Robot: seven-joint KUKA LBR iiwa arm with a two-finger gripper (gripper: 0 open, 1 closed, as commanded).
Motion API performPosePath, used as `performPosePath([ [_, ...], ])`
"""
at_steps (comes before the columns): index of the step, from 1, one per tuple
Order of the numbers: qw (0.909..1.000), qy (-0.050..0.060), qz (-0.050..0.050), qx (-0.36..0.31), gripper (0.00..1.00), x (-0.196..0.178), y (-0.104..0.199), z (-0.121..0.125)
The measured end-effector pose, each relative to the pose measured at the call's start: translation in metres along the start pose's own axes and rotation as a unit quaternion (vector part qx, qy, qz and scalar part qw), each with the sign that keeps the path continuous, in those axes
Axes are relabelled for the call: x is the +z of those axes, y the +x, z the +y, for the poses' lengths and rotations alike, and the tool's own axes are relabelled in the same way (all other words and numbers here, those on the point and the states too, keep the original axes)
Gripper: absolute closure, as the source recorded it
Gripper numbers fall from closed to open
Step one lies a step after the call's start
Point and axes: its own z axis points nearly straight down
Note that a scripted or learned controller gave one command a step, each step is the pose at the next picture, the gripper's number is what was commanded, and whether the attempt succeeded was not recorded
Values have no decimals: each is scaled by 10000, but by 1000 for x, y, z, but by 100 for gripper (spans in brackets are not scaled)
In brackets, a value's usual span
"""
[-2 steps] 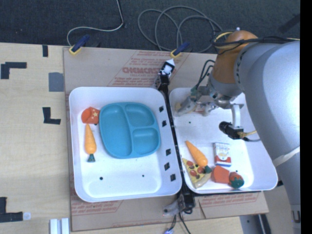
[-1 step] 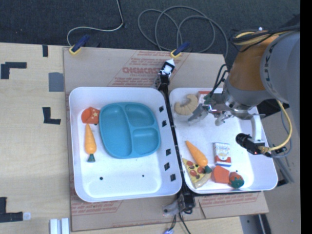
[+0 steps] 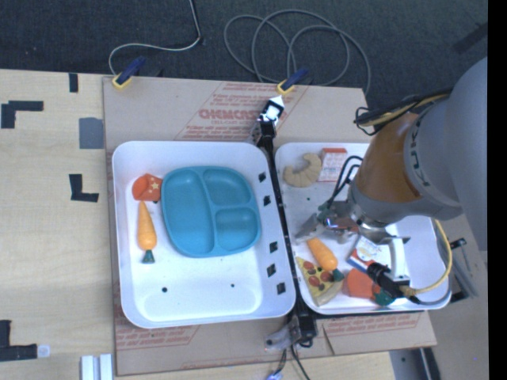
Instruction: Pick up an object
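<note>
From my screen the gripper [image 3: 333, 220] hangs low over the right bin [image 3: 440, 301], right of centre in the frame, and I cannot tell how its claw stands, though nothing shows between its tips. The nearest candidate is the small orange carrot [image 3: 322, 253] lying just below it, beside the pizza slice [image 3: 319, 279]; I judge it a light, stiff, rather slick plastic toy, best pinched across its thick middle. The only writing I can read is red print on the cardboard sheet [image 3: 222, 109] above the bins, roughly "CHEMCAS", and the card [image 3: 333, 163] in the right bin's upper part is too small to read.
</note>
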Motion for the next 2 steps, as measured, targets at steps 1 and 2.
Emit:
performPosePath([
  [1, 10000, -17, -14, 2, 100, -10, -1, 1],
  [2, 10000, -5, -1, -11, 100, -99, 58, 18],
])
